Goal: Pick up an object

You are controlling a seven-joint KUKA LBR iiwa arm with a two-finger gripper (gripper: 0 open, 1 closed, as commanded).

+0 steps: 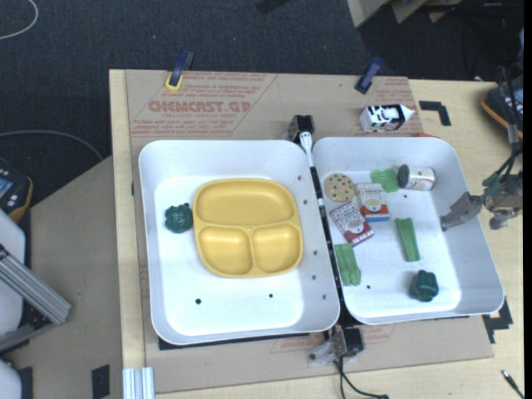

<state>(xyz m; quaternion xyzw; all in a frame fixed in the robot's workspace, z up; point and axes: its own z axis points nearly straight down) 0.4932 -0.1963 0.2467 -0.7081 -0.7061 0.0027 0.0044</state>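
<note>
The right bin (474, 264) holds several small items: a round cookie (337, 187), a light green piece (384, 179), a small can (418, 177) lying on its side, a red and white packet (350, 222), a small blue and white box (375, 207), a green stick (407, 239), a second green piece (347, 264) and a dark green pepper (423, 285). My gripper (460, 213) hangs over the right bin's right side, to the right of the green stick, with nothing seen in it.
In the left bin (162, 289) lie a yellow divided plate (248, 226) and a dark green toy (177, 217) to its left. A black and white carton (386, 116) lies on the board behind the right bin. Clamps (176, 71) hold the board's far edge.
</note>
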